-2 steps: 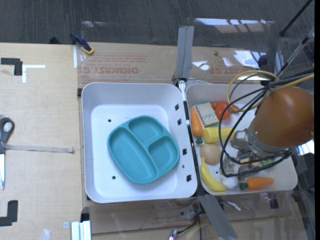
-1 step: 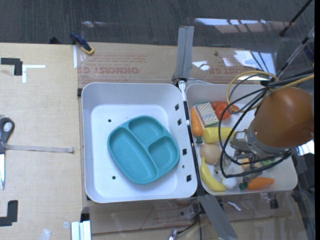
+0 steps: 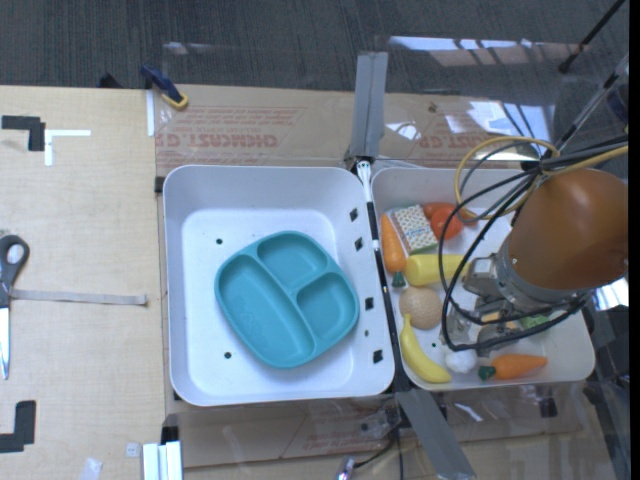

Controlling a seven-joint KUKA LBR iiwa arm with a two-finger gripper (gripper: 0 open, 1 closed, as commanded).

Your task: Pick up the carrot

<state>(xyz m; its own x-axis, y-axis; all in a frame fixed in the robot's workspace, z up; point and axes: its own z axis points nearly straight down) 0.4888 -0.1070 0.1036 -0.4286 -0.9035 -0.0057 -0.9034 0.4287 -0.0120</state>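
- Fingers hidden beneath the wrist and its cables; apart or together, cannot tell.
- Gripper (image 3: 492,320) low over the right bin (image 3: 572,360), in its near-right part, wrapped in black and yellow cables.
- Just in front of it, carrot (image 3: 518,366) lying flat on the bin floor, orange body pointing right, green stub at its left end; nothing seen clamped around it.
- Left of the carrot, a small white piece (image 3: 460,362), then a banana (image 3: 420,353) curving along the bin's near-left side.
- Above the banana, a pale tan egg-like item (image 3: 423,306), then a yellow corn-like piece (image 3: 436,267) lying across.
- Along the bin's left wall, a second orange piece (image 3: 393,246), upright in the view.
- Toward the far side, a patterned box (image 3: 414,227) with a red-orange item (image 3: 444,218) just beside it on the right.
- Above the gripper, the orange band (image 3: 570,226) of the arm, bulking over the right half of the bin.
- In the left bin (image 3: 190,288), a teal divided plate (image 3: 288,298) with three compartments, lying roughly centred.
- Far left on the bench, scissors (image 3: 8,288).
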